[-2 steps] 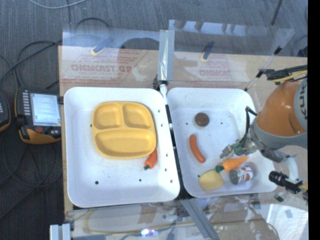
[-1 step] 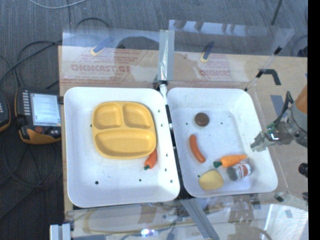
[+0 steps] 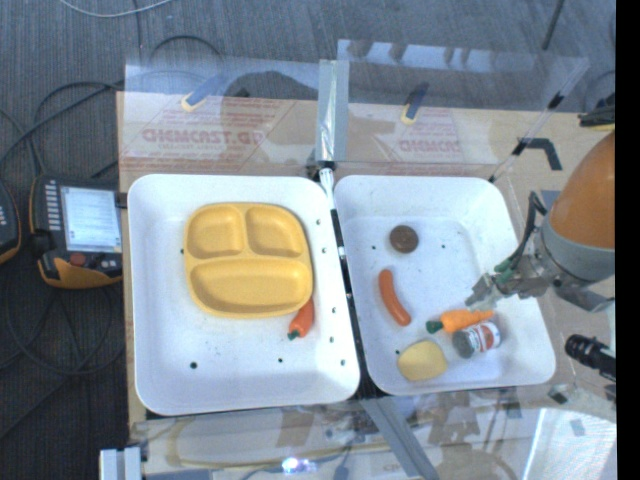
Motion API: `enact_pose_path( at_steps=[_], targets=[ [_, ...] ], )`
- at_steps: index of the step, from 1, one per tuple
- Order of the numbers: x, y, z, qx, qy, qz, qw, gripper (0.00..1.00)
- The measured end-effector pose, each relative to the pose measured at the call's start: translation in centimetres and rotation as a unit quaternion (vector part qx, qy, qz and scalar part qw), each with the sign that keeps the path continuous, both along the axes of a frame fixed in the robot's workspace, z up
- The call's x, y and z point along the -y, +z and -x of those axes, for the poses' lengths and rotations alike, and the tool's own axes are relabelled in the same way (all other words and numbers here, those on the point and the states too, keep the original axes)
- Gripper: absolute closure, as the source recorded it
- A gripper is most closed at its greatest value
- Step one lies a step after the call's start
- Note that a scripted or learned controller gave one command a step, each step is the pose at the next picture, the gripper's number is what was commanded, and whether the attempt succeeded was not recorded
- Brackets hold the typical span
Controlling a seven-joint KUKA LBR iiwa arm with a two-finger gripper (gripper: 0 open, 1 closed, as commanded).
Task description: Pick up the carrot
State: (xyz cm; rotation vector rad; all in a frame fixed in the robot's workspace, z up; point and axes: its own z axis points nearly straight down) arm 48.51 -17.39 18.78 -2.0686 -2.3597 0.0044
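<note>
Gripper [image 3: 487, 288] on the grey arm hangs low over the right edge of the right bin [image 3: 440, 193], its dark tip angled toward the bin floor; whether it is spread or closed cannot be told at this size, and nothing shows clamped in it.

Just below the tip and slightly toward the bench's near edge lies a carrot [image 3: 463, 320], orange body pointing toward the arm, green top pointing away. Touching that carrot on its near side sits a small can [image 3: 477, 340] lying on its side. Further from the tool, toward the bin's near corner, rests a pale yellow potato-like piece [image 3: 422, 361]. Well away from the tip, toward the bin's middle, lies an orange-red sausage [image 3: 393, 297], and beyond it, nearer the far wall, a round brown disc [image 3: 403, 238].

Across the divider, far from the tool, the left bin [image 3: 170, 368] bears a yellow divided plate [image 3: 248, 259]. A second carrot [image 3: 301, 320] lies just beside that plate's near right corner, green end pointing toward the bench's near edge
</note>
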Motion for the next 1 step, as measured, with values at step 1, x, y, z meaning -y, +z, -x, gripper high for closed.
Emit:
enact_pose_path(
  at_steps=[1],
  targets=[
    [0.01,0.0,0.0,0.0,0.0,-0.0001,1.0,0.0]
  ],
)
